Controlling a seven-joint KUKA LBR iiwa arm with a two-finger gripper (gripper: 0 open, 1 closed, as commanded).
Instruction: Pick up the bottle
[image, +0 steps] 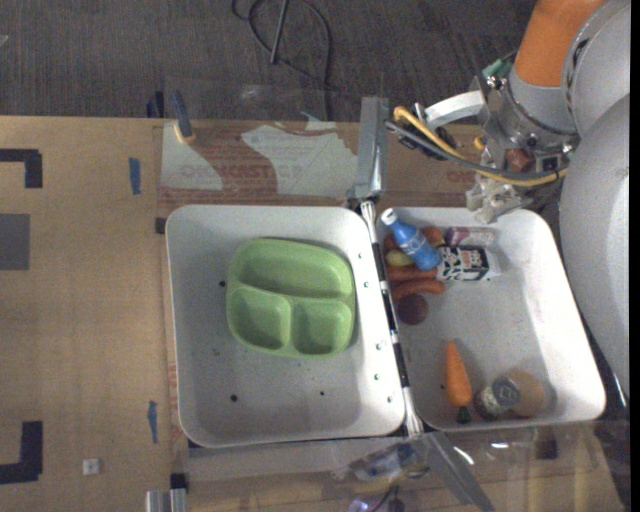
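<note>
Camera view: bottle (410, 240) lies well left of, below hand (492, 203).

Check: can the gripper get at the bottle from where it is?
Probably yes. The bottle lies on top of the pile, uncovered, though the carton and bin wall crowd its sides. The gripper hovers above the bin's far edge.

One fixed camera above the bench, looking down at a slant, both white bins (190, 330) in frame

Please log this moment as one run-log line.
claw: above right bin's far edge | blue bottle: lying in right bin's far-left corner, ungrasped | stage: approach
</note>
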